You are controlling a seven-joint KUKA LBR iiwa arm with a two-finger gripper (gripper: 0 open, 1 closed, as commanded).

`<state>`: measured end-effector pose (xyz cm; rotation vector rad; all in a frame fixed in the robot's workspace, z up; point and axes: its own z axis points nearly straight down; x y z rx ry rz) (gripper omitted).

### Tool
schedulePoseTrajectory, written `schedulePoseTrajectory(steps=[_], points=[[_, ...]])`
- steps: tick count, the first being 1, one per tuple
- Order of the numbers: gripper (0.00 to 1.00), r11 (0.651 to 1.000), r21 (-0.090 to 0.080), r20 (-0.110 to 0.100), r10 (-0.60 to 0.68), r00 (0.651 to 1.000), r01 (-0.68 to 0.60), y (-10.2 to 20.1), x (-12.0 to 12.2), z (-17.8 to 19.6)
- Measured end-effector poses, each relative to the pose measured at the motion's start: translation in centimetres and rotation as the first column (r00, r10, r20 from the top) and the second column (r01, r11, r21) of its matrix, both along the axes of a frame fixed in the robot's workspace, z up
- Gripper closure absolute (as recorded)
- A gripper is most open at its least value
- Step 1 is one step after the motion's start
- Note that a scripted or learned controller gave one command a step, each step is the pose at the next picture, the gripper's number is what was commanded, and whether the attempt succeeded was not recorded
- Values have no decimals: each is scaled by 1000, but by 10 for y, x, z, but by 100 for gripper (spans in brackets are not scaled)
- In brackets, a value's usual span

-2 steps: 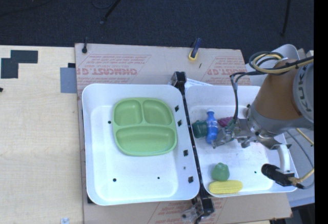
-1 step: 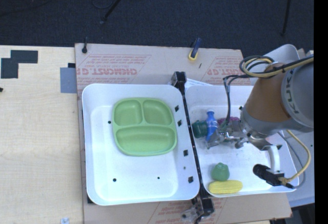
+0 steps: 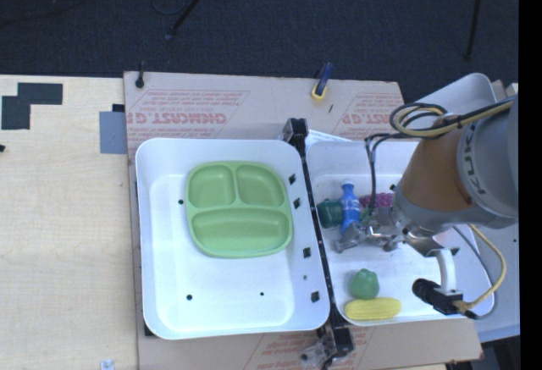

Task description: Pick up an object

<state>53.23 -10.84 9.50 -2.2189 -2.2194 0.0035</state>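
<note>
My gripper (image 3: 362,238) hangs low in the right bin (image 3: 339,158), its metal fingers pointing left toward the bin's middle. Right beside its fingers stands a blue bottle-like object (image 3: 348,206), with a dark green object (image 3: 329,211) to its left and a purple thing (image 3: 378,201) partly hidden behind the wrist. A green round object (image 3: 365,283) and a yellow corn cob (image 3: 372,308) lie near the bin's front edge, below the gripper. I see nothing clearly held between the fingers.
The left bin (image 3: 165,275) holds a light green divided plate (image 3: 238,209). A black divider (image 3: 309,216) runs between the bins. The arm covers the right bin's right half. A blue-and-yellow clamp (image 3: 321,82) sits on the cardboard behind.
</note>
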Motion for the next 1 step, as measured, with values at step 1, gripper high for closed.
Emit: schedulePoseTrajectory(steps=[1], points=[[100, 1000, 2, -2, -5, 1000, 5, -2, -2, -1]])
